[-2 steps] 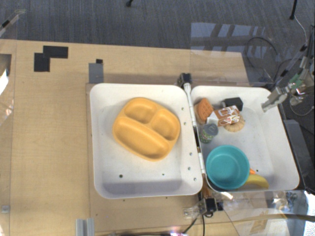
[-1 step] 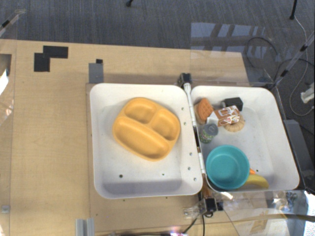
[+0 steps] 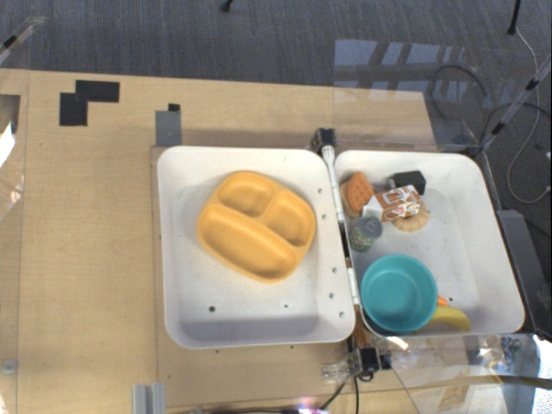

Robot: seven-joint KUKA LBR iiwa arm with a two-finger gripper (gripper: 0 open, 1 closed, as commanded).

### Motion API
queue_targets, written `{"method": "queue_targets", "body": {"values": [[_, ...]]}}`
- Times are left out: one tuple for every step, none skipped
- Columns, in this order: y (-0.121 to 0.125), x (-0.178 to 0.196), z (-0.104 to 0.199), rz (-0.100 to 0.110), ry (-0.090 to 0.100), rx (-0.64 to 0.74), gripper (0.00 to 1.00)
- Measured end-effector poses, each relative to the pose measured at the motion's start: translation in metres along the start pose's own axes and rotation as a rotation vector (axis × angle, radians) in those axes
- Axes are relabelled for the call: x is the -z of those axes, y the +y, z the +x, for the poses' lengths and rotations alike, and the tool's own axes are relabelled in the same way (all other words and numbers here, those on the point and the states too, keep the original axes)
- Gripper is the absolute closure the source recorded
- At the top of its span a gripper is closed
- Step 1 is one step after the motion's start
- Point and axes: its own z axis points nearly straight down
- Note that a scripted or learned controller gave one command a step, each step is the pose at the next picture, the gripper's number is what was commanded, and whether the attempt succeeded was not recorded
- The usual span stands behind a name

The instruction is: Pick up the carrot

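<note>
Camera view gives me no read on the pincer, so I cannot tell its opening or load. The carrot (image 3: 442, 301) looks to be the orange sliver (mostly hidden) in the right bin (image 3: 483, 231), tucked between the teal bowl (image 3: 397, 293) and a yellow piece (image 3: 454, 320). I judge we're at the approach step; the next move calls for reaching in beside the bowl's rim.

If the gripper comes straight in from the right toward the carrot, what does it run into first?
Probably the right bin's wall, if it travels low. Past that, the carrot pokes an orange tip out between the teal bowl and a yellow piece, which crowd it; heights are unclear.
</note>
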Motion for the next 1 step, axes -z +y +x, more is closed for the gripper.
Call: {"method": "queue_targets", "body": {"values": [[0.0000,-0.0003,0.0001,0.001,0.000,0.000,0.00]]}}
